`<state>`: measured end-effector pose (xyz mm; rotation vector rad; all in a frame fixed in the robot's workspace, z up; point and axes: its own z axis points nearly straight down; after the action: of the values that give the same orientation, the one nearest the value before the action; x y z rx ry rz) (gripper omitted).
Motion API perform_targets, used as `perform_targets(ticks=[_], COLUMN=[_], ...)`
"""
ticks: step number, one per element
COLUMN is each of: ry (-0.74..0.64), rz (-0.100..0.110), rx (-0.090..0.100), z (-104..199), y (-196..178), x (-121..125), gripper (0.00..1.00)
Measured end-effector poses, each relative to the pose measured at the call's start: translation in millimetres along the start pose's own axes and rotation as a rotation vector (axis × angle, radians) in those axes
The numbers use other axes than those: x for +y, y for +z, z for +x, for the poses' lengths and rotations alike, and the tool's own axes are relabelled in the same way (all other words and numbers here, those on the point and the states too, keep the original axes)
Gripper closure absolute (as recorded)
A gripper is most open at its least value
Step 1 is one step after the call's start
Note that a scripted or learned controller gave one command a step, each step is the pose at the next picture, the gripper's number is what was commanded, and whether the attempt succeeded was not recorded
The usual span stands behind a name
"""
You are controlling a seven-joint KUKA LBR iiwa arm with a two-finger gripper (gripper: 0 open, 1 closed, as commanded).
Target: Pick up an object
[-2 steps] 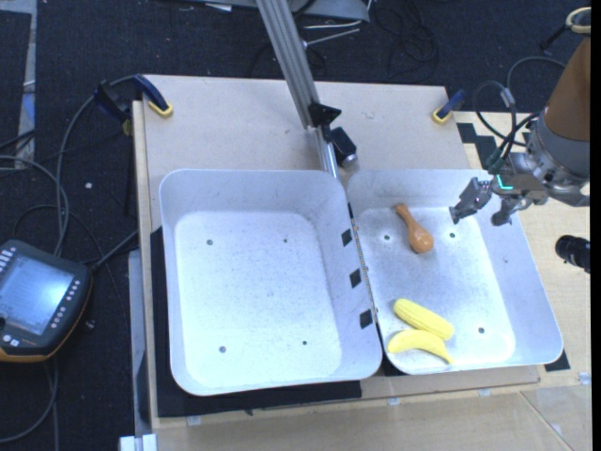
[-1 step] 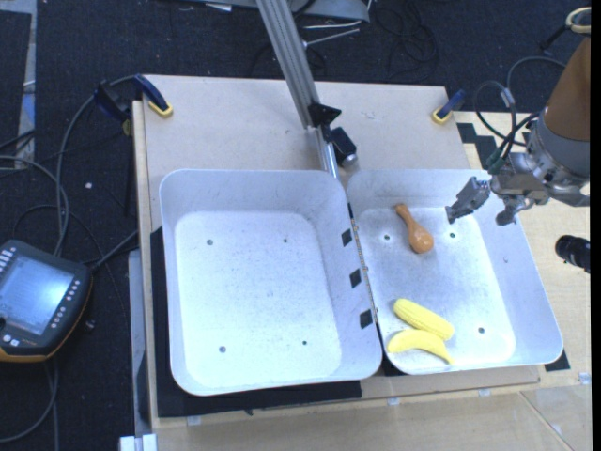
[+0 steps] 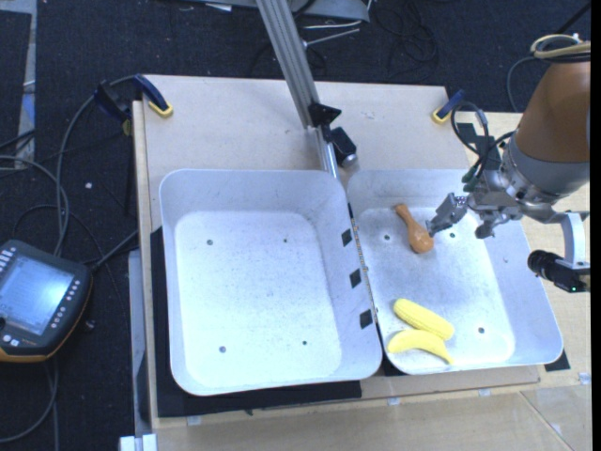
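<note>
One camera sits high above the bench (image 3: 282, 101) and looks down at a slant. It is far enough back to see both white bins (image 3: 254, 289), side by side, and some dark floor (image 3: 66, 36) around. The arm (image 3: 554, 120) comes in from the right

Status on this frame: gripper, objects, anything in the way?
Gripper low over right bin, holding nothing. Wooden spoon just left of it; two bananas near front edge. Nothing in the way.
</note>
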<state>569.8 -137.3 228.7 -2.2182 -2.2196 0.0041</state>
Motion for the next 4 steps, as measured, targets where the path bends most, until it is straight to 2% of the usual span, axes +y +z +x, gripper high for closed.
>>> perform_targets(ticks=[2, 3, 4], ry=[0.000, 0.001, 0.001], rz=[0.000, -0.005, -0.009], rx=[0.000, -0.001, -0.002], z=[12, 12, 7], y=[100, 87, 26], x=[4, 5, 2], gripper=[0.00, 1.00, 1.00])
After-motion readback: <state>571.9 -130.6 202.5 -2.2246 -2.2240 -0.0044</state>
